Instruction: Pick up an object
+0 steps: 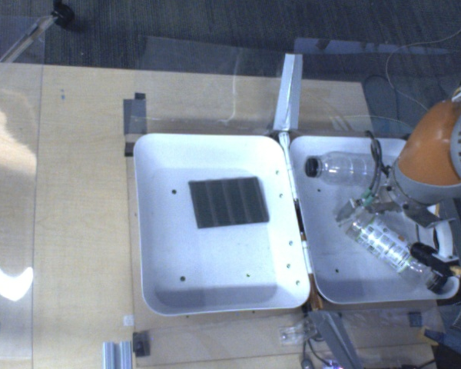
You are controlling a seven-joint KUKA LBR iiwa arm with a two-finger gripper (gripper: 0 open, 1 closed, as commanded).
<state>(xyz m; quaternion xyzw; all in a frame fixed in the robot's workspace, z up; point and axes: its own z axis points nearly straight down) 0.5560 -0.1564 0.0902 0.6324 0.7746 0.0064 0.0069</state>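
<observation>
1. Camera view: two white bins sit side by side on the wooden counter (77,229). The left bin (161,283) holds a dark ribbed rectangular pad (228,202) lying flat near its middle, a little toward the far side

2. Camera view: the right bin (323,279) holds two clear plastic bottles. One bottle with a dark cap (339,167) lies on its side along the far wall, cap pointing left. The second clear bottle (380,244) lies on a slant, running from the bin's middle toward its near right corner

3. Camera view: the arm (434,152), with its orange band, comes in from the right and hangs over the right bin. Its gripper (375,204) is low, just at the upper end of the slanted bottle and just near of the capped one

4. Camera view: from where I stand the gripper is a blur of dark cable and metal against clear plastic, and I cannot tell how it is set or whether anything is in its grasp

5. My reading of progress: the reach into the right bin looks done, with the slanted bottle the likely target. Both bottles appear to rest on the bin floor, so nothing looks lifted yet; a secure grasp and the lift remain
</observation>
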